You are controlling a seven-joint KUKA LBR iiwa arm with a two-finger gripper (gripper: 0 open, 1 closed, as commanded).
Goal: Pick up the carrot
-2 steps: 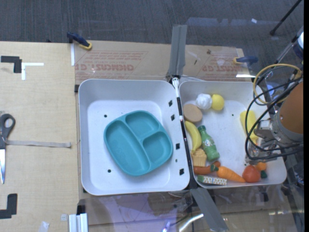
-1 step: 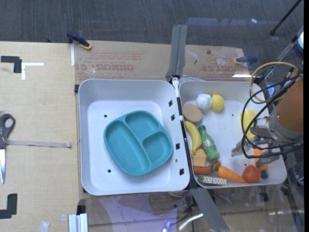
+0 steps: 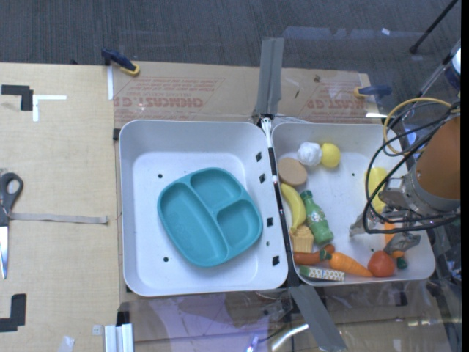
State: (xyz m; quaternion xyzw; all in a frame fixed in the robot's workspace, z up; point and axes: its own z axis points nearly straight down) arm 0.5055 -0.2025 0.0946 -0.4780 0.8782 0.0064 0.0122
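Your carrot (image 3: 350,264) lies near the front edge of the right bin (image 3: 344,141), slanted, its thick end touching the sausage (image 3: 308,257) and its tip close beside the tomato (image 3: 382,264). The hand (image 3: 387,229) hangs above the bin's right side, just above the tomato; you cannot tell how far it is spread, and nothing visible sits in it. Watch the crowding: a descent slightly off could catch the tomato instead. The carrot lies low and tapered, so it may slip or roll. The green bottle (image 3: 316,217) stands nearby too.
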